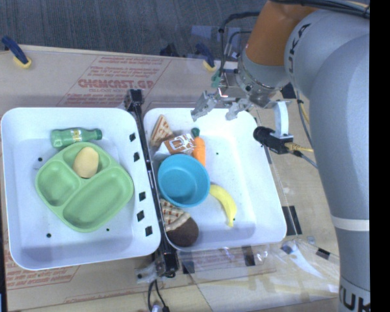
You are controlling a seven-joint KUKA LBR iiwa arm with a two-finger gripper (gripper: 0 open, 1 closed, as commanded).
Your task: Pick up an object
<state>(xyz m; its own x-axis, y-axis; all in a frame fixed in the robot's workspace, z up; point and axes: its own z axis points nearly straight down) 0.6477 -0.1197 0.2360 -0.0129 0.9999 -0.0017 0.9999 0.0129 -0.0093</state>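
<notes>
My gripper point(216, 108) hangs over the far edge of the right bin point(260, 194), its two grey fingers spread apart with nothing between them. Just below and left of it lie an orange carrot point(199, 149), a small brown snack packet point(177, 143) and a sandwich wedge point(160, 131). A blue bowl point(182, 180) sits in the middle left of this bin, a yellow banana point(225, 204) to its right. At the near left corner are a waffle piece point(171, 214) and a brown round item point(184, 233).
The left bin point(19, 239) holds a green divided plate point(84, 187) with a tan potato point(86, 162) in one compartment, and a green bottle point(76, 136) lying behind the plate. Black clips point(135, 100) join the bins. The arm's bulk fills the right side.
</notes>
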